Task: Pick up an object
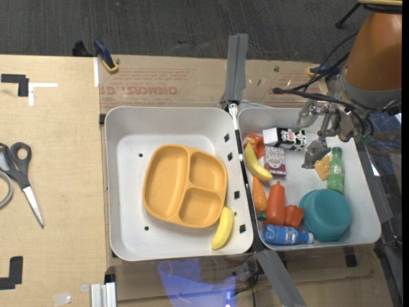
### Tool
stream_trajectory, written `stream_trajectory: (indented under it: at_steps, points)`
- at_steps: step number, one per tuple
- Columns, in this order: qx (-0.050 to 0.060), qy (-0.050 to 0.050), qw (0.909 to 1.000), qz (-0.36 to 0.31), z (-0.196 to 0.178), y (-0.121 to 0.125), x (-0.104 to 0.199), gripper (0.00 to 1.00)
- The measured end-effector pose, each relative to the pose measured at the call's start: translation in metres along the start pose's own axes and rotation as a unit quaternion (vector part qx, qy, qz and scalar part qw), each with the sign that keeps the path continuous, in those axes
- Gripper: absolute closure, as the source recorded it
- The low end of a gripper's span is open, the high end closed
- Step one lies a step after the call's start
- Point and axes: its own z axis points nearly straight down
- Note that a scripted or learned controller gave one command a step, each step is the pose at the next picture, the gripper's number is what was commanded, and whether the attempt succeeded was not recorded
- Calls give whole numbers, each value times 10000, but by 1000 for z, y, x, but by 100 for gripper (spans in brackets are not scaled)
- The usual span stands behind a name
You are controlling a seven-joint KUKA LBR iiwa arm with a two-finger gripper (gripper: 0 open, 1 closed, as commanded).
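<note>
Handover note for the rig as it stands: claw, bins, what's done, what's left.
Claw: hanging over the far part of the right bin, above the green bottle and a yellow piece beside it. Nothing visible between its fingers; open or shut can't be told.
Right bin: teal bowl, blue bottle, orange-red bottle, banana, small carton, cow toy.
Left bin: orange divided plate, with a second banana against its near right edge.
Done: no pick yet.
Left: descend, grasp one item, lift.
</note>
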Motion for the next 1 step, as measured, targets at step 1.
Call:
stream_trajectory:
  at_steps: [1]
  points:
    - [4, -17, 9986, 537, 109, -19, -65, 0]
